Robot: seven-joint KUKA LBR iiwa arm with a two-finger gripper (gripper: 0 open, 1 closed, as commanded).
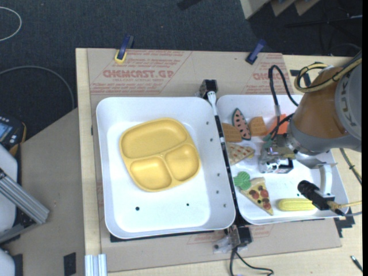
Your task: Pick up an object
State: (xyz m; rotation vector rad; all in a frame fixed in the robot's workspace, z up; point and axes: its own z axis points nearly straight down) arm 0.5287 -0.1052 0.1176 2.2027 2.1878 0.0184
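So we see the gripper (pixel 275 164) low in the right bin (pixel 339 180) near the pizza slice (pixel 259 195), nothing lifted yet, finger state unclear.

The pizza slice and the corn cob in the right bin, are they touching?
Apart. The camera view shows bare white bin floor between the pizza slice and the corn cob, which lies to its right.

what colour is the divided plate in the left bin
Yellow, plain with no pattern; the plate shows clearly in the camera view.
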